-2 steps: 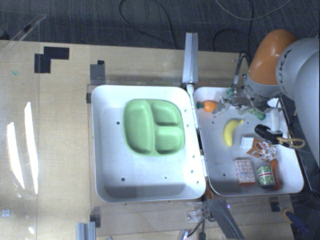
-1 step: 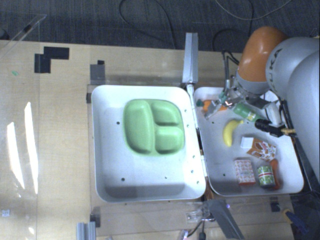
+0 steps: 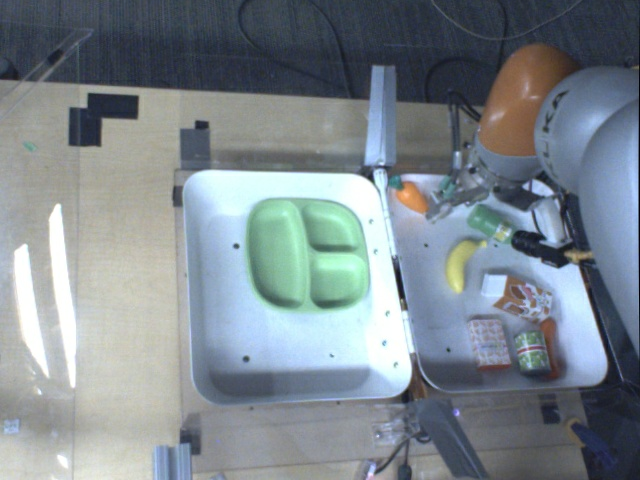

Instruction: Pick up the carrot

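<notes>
2 white bins on the bench, and the arm [image 3: 560,118] is down over the right bin [image 3: 590,363], at its far left corner. Well off to the gripper's left sits the left bin [image 3: 200,368], holding a green divided plate [image 3: 306,253] with 3 compartments. The gripper [image 3: 448,200] itself is too blurry to call, can't tell if it's clenched or released. The carrot [image 3: 411,197] lies just left of the fingertips, near but apparently not between them, long axis slanted with the green top toward the far-left corner. Just right of the gripper is a green bottle [image 3: 490,222], below it a banana [image 3: 457,265]. Further down: a small printed box [image 3: 488,342], a colorful packet [image 3: 524,297], a green-labelled can [image 3: 531,350]. No writing is readable.
</notes>
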`<state>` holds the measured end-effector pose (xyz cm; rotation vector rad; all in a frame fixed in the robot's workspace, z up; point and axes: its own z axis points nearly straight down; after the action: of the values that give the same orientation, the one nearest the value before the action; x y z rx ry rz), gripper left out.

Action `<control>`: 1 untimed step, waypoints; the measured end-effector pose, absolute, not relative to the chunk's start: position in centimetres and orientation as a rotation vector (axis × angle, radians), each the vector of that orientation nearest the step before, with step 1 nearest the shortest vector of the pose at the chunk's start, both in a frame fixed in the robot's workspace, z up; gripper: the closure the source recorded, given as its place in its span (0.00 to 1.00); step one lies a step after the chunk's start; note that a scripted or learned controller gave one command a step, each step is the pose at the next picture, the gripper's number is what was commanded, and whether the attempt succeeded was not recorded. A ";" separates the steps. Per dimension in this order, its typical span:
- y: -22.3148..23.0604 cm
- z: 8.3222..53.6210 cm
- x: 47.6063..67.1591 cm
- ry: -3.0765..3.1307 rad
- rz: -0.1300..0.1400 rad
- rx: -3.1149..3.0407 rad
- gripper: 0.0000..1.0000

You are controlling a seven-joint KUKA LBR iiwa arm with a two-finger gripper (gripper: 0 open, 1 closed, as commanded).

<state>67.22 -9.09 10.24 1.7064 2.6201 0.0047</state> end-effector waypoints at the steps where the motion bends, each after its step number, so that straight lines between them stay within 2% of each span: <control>1: -3.9 19.7 67.0 2.408 0.008 2.009 1.00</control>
<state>67.04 -3.90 19.65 2.0092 2.4079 0.0080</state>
